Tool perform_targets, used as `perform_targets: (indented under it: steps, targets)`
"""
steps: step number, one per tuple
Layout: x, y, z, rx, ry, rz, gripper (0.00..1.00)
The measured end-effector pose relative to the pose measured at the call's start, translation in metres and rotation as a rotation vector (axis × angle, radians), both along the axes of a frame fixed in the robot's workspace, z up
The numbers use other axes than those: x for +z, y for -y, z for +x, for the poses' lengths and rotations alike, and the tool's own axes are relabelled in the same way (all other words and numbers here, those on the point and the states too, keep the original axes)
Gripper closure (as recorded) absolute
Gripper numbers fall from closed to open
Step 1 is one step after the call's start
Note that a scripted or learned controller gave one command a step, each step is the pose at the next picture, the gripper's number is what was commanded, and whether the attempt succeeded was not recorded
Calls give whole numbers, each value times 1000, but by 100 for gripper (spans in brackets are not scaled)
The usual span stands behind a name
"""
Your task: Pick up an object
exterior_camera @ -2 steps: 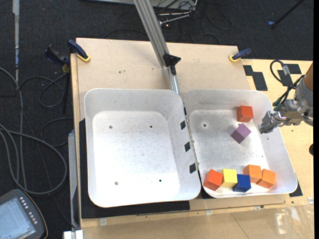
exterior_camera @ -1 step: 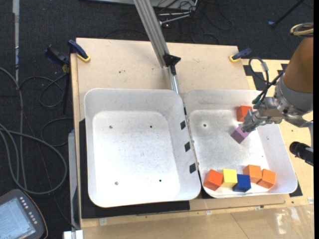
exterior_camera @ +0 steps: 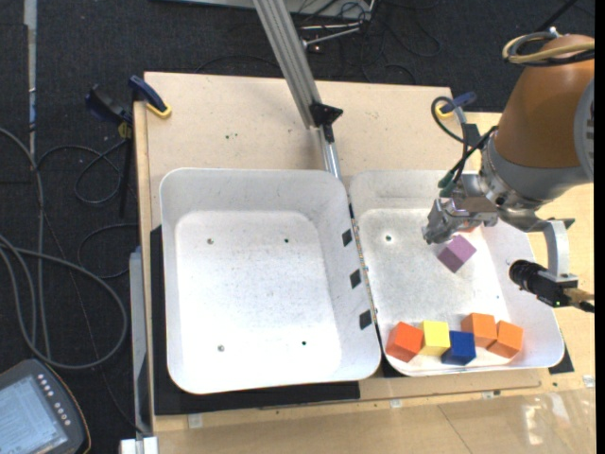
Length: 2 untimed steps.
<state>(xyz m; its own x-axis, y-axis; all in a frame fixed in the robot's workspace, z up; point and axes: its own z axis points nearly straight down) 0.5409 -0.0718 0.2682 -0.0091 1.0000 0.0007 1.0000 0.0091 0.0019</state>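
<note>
My gripper (exterior_camera: 442,227) hangs over the middle of the right bin (exterior_camera: 378,197), reaching in from the right. A purple block (exterior_camera: 458,253) sits tilted directly below and slightly right of it, touching or nearly touching its tip. I cannot make out whether the block is gripped. Along the bin's front edge lie an orange block (exterior_camera: 406,340), a yellow block (exterior_camera: 436,336), a blue block (exterior_camera: 461,347) and two more orange blocks (exterior_camera: 482,327) (exterior_camera: 509,339).
The left bin (exterior_camera: 175,253) stands beside the right one, their rims meeting at mid-bench. A slanted metal pole (exterior_camera: 288,50) rises behind the bins. Clamps sit on the bench's back corners (exterior_camera: 146,97) (exterior_camera: 454,107).
</note>
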Motion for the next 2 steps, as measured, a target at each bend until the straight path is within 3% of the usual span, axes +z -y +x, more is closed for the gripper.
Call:
perform_targets:
  steps: [1, 2]
  targets:
    - [-20, -54, 3, -1, -5, 1, 100]
    - [-18, -109, 16, 0, 0, 1, 100]
